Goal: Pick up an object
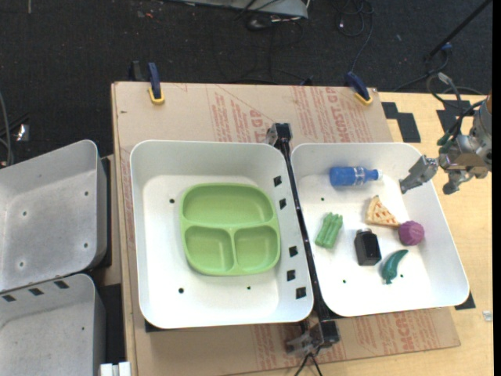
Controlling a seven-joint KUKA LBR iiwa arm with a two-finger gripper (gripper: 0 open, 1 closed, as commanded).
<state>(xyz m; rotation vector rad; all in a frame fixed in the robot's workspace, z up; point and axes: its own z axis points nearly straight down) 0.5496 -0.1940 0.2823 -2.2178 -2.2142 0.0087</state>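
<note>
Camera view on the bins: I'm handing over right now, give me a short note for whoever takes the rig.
Gripper: open, holding nothing, at the right bin's upper right rim.
Right bin: blue bottle at the top, pizza slice toy, purple ball, black block, teal pepper and green bundle, all lying loose.
Left bin: green divided plate.
Done: nothing picked yet.
Left: lower onto one object, close, lift. The bottle and the pizza slice look nearest.

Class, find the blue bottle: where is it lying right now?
The blue bottle lies on its side near the far edge of the right bin, above the pizza-slice toy and right of the green bundle.
</note>
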